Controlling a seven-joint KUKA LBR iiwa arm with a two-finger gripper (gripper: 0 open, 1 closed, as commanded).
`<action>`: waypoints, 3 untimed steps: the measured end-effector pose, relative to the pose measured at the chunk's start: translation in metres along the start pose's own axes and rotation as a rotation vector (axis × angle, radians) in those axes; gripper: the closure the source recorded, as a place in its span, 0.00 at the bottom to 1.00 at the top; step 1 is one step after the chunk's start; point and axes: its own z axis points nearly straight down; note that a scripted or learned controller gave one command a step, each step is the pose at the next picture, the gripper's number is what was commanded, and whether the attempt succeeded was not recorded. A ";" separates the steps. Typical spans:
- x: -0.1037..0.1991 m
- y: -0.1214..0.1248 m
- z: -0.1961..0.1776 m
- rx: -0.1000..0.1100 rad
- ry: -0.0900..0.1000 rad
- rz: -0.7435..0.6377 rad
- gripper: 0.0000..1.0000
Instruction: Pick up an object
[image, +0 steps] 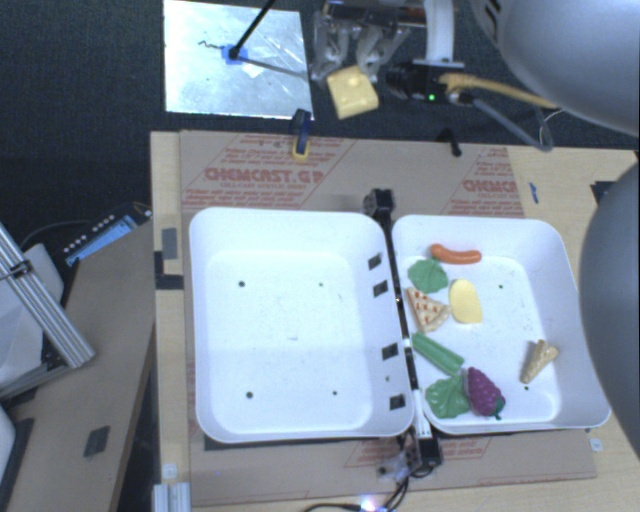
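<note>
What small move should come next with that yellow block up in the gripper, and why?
Probably carry it over the left bin and lower. The gripper is raised beyond the bins with the pale yellow block between its fingers, so the pick looks done; the other toys lie in the right bin.

Left bin open; right bin crowded.
Left bin (290, 330) floor bare, free access from above. Right bin (560, 300): toys packed along the divider (400, 320) (sausage (456, 255), pizza slice (428, 310), grapes (485, 391)); a bare strip runs down its middle, toward the cone (538, 361).

The arm (560, 50) is running off the top and right edges, and its blurred bulk is covering the right bin's (575, 300) far side.
</note>
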 end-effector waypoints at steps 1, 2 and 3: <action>0.037 -0.044 0.047 0.015 0.000 -0.009 1.00; 0.006 -0.007 -0.007 0.003 0.001 0.000 1.00; 0.047 -0.108 0.051 0.018 0.000 -0.012 1.00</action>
